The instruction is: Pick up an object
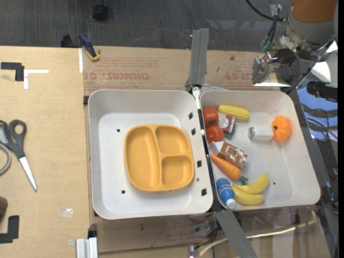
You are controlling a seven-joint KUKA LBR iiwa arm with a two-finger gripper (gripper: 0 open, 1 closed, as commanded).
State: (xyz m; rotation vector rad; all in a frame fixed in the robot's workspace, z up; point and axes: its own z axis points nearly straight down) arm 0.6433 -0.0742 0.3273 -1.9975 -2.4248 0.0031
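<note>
The right bin (pixel 301 160) holds several toy foods. A yellow corn cob (pixel 234 112) lies beside a red tomato (pixel 210 115), with a white can (pixel 262 133) and an orange pumpkin (pixel 281 128) further right. Toward the front lie a brown carton (pixel 233 153), a carrot (pixel 227 167), yellow bananas (pixel 251 187) and a blue bottle (pixel 224 191). My gripper (pixel 264 67) hangs beyond the bin's far rim, over the cardboard, apart from every object. Nothing shows in it.
The left bin (pixel 107 117) carries a yellow divided plate (pixel 159 157). A grey post (pixel 199 58) rises behind where the bins meet. Scissors (pixel 19 149) lie on the wooden bench at far left. A blue clip (pixel 88 47) sits at the cardboard's back corner.
</note>
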